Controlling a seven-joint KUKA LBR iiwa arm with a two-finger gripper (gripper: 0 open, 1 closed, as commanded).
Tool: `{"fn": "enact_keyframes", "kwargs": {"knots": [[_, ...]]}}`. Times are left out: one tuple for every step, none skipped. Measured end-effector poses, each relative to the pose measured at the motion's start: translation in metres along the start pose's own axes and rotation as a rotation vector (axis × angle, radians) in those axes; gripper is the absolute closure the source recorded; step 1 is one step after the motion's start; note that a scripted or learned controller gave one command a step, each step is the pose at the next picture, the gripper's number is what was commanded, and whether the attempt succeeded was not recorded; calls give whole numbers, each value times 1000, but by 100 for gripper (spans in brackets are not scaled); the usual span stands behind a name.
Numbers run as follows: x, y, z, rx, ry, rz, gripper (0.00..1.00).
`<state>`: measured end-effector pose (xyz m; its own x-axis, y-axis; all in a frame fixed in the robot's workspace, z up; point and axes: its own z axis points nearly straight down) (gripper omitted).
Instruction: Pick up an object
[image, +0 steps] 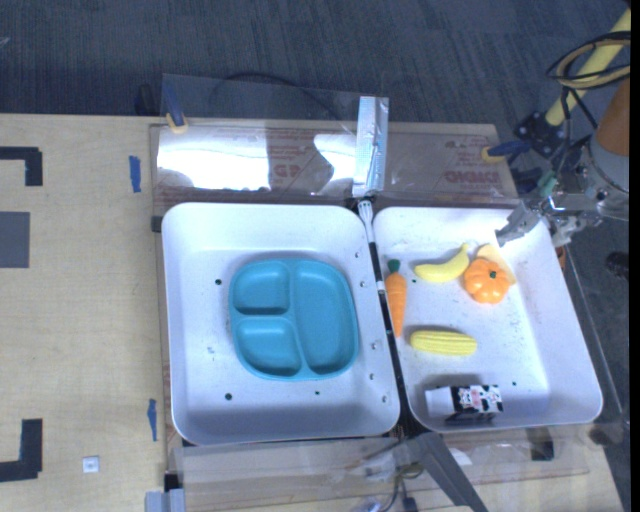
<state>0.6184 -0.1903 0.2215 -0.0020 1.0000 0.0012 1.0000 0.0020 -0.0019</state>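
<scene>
Wooden tabletop (70, 330) is topped by two white bins (190, 250). Dark carpet (300, 40) is seen behind. The tool (522, 226) is poised over the right bin's far corner, grip unclear.

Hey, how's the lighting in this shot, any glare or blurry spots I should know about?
Camera view: strong glare on the clear panel behind the left bin; even light inside both bins, soft shadows under the blue tray and corn; the end effector at the right bin's far corner looks slightly soft, so its state is unclear.
</scene>
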Motion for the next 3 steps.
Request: {"fn": "enact_keyframes", "kwargs": {"knots": [[-11, -14, 125, -7, -3, -99, 0], [-11, -14, 114, -11, -5, -99, 100], [75, -61, 16, -6, -1, -123, 100]]}}
